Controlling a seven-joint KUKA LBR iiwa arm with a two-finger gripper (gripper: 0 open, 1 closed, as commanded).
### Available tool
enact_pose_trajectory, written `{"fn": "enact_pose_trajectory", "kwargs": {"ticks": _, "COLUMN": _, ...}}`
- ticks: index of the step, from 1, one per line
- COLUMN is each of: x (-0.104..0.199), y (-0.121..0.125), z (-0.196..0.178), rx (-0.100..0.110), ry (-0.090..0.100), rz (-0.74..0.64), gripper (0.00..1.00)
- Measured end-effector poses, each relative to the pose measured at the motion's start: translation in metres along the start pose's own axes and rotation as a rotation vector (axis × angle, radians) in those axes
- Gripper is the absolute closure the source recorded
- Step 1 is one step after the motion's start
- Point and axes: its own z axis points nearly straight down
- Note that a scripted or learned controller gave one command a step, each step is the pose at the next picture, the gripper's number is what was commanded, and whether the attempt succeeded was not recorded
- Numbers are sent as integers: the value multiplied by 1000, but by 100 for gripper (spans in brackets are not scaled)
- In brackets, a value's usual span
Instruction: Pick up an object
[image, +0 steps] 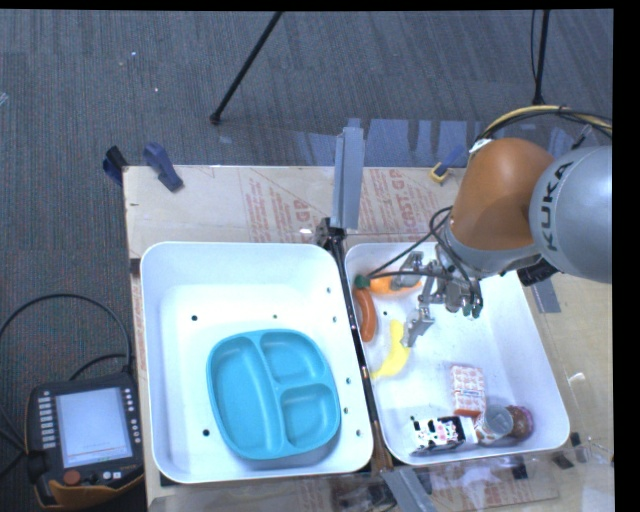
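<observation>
Your claw (424, 322) hangs over the right bin (530, 340), fingers pointing down toward the bin floor. Nothing sits between them that you can see; whether the gap is wide or narrow you cannot tell from this slant, too small and cluttered with cables.

Closest target: the yellow banana (393, 355), just below and slightly left of the claw, tip almost under the fingers, possibly touching but hard to say. Left of the claw, against the bin wall, lies the reddish sausage (367, 315). Up-left of it, the orange carrot (392, 283), near the wrist. Well below-right: the patterned snack packet (467, 386), the black-and-white carton (441, 432) and the brown round thing (517, 421). Far left of the claw, in the left bin (180, 290), sits the blue divided plate (273, 393).
</observation>
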Motion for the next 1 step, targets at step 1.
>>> {"fn": "enact_pose_trajectory", "kwargs": {"ticks": 1, "x": -8, "y": -39, "z": -62, "rx": -1, "ry": 7, "rz": 103, "gripper": 0}}
